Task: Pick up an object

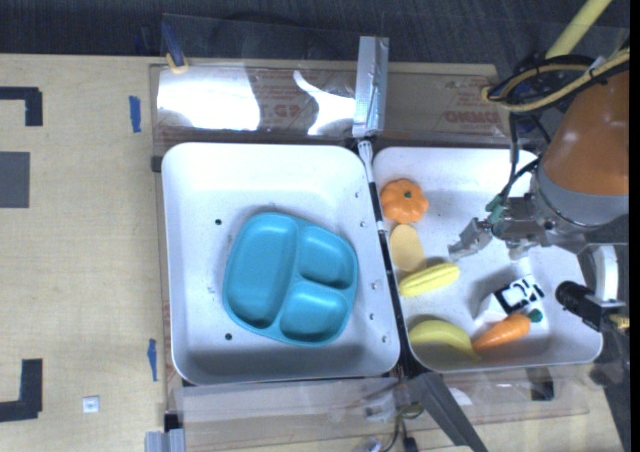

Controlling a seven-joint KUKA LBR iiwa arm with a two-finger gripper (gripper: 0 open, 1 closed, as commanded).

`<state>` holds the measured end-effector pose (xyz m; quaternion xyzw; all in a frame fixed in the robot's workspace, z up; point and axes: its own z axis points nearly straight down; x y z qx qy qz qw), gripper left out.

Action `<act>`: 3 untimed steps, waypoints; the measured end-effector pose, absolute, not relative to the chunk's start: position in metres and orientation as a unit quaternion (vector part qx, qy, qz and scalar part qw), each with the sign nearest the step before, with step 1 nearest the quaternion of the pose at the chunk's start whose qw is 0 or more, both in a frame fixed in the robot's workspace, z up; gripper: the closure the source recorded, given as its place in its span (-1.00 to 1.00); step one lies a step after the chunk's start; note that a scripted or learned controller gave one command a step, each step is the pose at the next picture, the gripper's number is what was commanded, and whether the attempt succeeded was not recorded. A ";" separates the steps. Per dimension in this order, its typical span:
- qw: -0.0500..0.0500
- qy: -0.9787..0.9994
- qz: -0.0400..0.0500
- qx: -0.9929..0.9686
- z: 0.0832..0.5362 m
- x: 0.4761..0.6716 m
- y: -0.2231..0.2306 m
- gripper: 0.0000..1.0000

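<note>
Arm reaching in over the right bin [455, 165], pincer [478, 233] low near the pumpkin [404, 201] — spread can't be told

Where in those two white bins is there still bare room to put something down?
Left bin: bare floor rings the blue divided plate, widest along the back wall. Right bin: open at the back beside the small pumpkin; crowded in front, around the corn and carrot.
</note>
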<state>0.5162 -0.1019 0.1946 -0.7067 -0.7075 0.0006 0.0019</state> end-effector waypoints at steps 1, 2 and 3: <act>0.003 -0.687 0.001 -0.726 0.099 0.609 -0.202 -1.00; 0.012 -0.692 -0.002 -0.721 0.088 0.666 -0.201 -1.00; 0.001 -0.766 0.001 -0.643 0.086 0.667 -0.184 -1.00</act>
